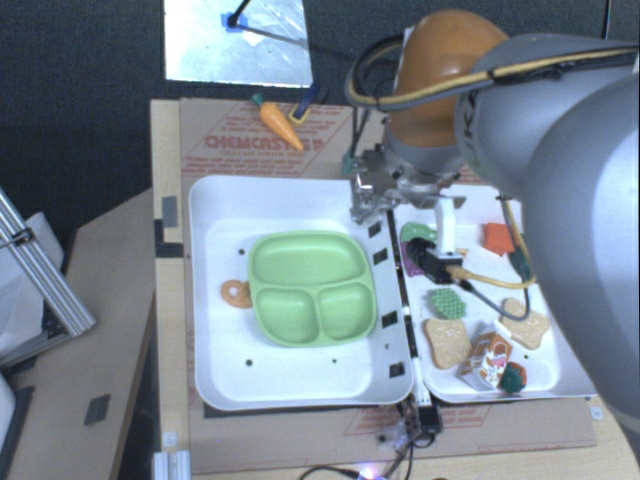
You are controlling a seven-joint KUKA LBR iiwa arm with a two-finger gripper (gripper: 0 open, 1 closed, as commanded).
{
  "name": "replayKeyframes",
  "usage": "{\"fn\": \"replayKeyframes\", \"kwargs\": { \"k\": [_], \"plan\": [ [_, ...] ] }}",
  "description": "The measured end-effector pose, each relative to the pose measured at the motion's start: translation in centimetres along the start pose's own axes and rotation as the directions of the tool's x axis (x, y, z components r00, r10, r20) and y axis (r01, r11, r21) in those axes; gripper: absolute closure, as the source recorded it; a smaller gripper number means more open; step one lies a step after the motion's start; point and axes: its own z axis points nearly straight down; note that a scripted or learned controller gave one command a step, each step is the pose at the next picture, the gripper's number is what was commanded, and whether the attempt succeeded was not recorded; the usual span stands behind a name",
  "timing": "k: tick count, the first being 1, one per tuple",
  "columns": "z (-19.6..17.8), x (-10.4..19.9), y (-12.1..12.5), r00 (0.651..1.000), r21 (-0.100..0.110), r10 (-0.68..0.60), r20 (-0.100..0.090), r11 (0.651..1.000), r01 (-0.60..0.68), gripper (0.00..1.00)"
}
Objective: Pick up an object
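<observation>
Two white bins (215, 298): one green plate (310, 288), one orange ring (236, 293).

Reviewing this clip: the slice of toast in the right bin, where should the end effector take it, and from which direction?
The toast slice lies flat on the right bin floor, so probably come straight down from above and pinch across its narrower width. The green piece and small carton crowd two sides, so its bare left and right edges look the safer contacts.
</observation>
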Motion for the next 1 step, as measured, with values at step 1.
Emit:
{"fn": "replayKeyframes", "kwargs": {
  "k": [1],
  "plan": [
    [-0.95, -0.18, 0.54, 1.000, -0.003, 0.003, 0.001, 1.000, -0.003, 1.00]
  ]
}}
